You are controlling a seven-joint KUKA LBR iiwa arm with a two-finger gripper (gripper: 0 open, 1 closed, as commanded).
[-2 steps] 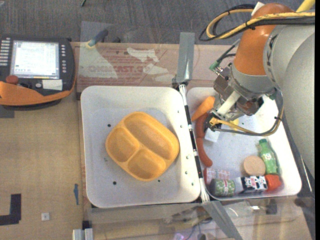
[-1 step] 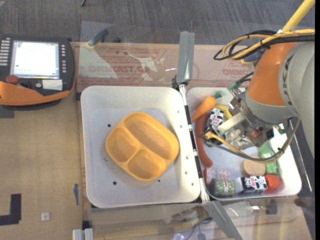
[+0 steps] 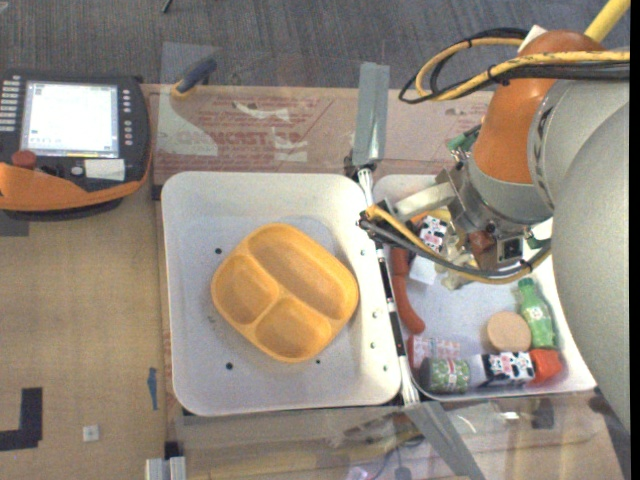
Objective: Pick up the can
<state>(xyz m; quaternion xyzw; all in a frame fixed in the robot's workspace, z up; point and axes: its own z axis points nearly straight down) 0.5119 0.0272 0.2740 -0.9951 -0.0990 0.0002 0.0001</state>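
The small dark can with the green and red label (image 3: 447, 373) lies on its side at the near edge of my right-hand shallow white bin (image 3: 578, 380), and honestly can't tell how my fingers (image 3: 470, 258) are set.

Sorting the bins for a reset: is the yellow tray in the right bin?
No, the yellow tray lies in the left bin.
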